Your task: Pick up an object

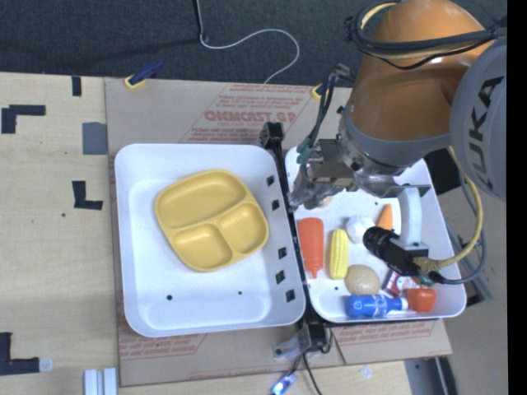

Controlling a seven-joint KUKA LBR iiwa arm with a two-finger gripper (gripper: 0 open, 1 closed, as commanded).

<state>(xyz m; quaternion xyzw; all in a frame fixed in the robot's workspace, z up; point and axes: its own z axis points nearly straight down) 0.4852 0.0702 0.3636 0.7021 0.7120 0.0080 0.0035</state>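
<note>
Gripper [317, 181] low over right bin's [440, 307] ten o'clock corner, finger state cannot be told, arm [412, 72] bent down from two o'clock, orange carrot [310, 245] just below at six o'clock, corn [338, 253] beside it.

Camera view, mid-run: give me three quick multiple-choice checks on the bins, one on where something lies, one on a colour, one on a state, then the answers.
1. Where does the yellow divided plate lie?
A. In the left bin
B. In the right bin
C. On the cardboard outside the bins

2. What colour is the bottle at the near edge of the right bin?
A. Green
B. Blue
C. White

3. How is the divided plate loaded?
A. A carrot lies in it
B. A corn cob lies in it
C. All its compartments are bare

Answers:
1. A, the plate sits alone in the middle of the left bin.
2. B, its body is blue, lying between the potato and the tomato.
3. C, the carrot and corn cob lie in the right bin, under the arm and hand.
</note>
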